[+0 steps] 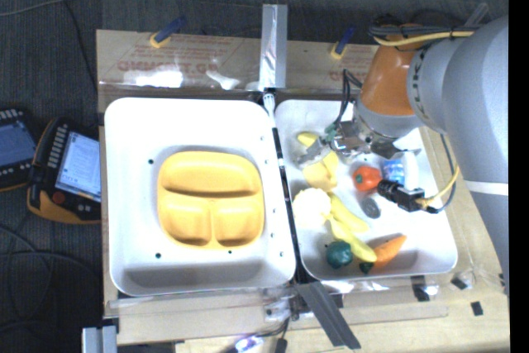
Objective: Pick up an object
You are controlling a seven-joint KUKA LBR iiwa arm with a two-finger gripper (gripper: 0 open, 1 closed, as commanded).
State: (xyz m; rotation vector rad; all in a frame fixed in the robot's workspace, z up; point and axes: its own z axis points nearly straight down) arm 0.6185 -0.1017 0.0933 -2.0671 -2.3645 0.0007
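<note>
My gripper is low in the right bin, near its back, under the orange wrist band. Just left of it lies a small yellow piece, with a larger yellow piece in front of that. A red tomato and a blue and white item sit just in front of the gripper, to its right. Nearer the front are a white round item, a banana, a carrot and a dark green item.
The left bin holds a yellow divided plate. A metal post stands behind the rim between the bins. A black cable hangs off the arm over the right bin. A handheld pendant lies left of the bench.
</note>
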